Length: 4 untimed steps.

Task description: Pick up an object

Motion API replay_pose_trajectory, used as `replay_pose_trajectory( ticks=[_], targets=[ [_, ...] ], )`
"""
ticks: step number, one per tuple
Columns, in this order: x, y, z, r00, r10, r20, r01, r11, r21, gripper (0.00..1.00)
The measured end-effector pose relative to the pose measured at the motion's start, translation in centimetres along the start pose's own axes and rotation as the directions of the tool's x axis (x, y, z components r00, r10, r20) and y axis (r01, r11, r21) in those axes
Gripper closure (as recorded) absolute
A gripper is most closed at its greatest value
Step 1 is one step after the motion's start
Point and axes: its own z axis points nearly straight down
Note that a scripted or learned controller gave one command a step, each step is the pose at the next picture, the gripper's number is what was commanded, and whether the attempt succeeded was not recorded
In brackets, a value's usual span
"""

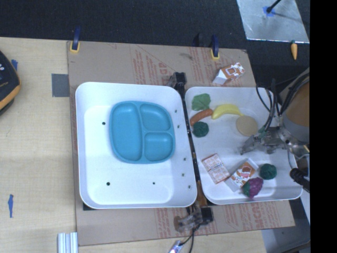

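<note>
Here, a smooth round tan disc [246, 125] beside a curved banana [226, 110]

One camera, fixed high above the bench [37, 157], looks down at a slant. Both white bins [89, 141] fit within its frame.

A brown cardboard sheet [131, 62] is lying across the wooden table [31, 157], with blue-and-yellow clamps [75, 40] pinching its far edge. A yellow-and-black device [7, 86] is sitting at the table's left edge near a grey tape patch [60, 85]. A small carton [229, 74] is lying on the cardboard just beyond the right bin's far rim.
</note>
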Motion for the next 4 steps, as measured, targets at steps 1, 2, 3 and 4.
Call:
replay_pose_trajectory(
  ticks=[1, 2, 3, 4],
  targets=[
    [0.0, 8.4, -0.1, 1.0, 0.001, -0.001, -0.001, 1.0, -0.003, 0.0],
    [1.1, 3.3, -4.4, 1.0, 0.002, 0.0, -0.002, 1.0, -0.001, 0.0],
    [2.8, 12.2, 0.0, 1.0, 0.0, -0.001, 0.0, 1.0, 0.001, 0.0],
    [-0.1, 7.2, -0.1, 1.0, 0.001, 0.0, -0.001, 1.0, 0.0, 0.0]
  ],
)
